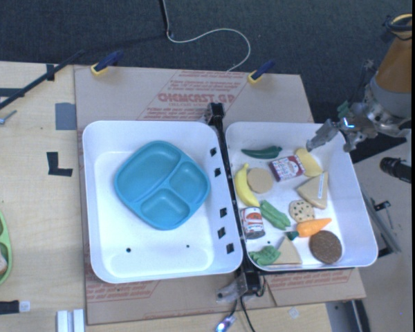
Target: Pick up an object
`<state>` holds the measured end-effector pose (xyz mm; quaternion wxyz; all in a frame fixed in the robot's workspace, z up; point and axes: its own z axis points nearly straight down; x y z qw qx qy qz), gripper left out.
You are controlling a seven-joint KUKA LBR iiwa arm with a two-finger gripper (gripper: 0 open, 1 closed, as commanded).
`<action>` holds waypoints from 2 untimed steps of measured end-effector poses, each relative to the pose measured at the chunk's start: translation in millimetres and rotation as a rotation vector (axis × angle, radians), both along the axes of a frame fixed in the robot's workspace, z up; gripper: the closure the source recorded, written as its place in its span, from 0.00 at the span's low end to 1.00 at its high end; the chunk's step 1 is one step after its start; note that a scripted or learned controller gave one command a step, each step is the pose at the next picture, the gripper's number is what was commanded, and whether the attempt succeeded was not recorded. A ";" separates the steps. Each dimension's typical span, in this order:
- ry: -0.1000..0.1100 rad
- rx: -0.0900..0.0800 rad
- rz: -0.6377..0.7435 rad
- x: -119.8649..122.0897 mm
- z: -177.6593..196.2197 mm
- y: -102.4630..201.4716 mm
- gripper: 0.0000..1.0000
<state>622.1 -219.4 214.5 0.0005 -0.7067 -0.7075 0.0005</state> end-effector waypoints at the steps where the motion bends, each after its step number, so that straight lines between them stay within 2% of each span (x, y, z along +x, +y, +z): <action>1: -0.001 0.001 0.000 -34.2 30.7 18.6 0.00; 2: -0.004 0.001 0.004 -66.3 97.9 66.4 0.00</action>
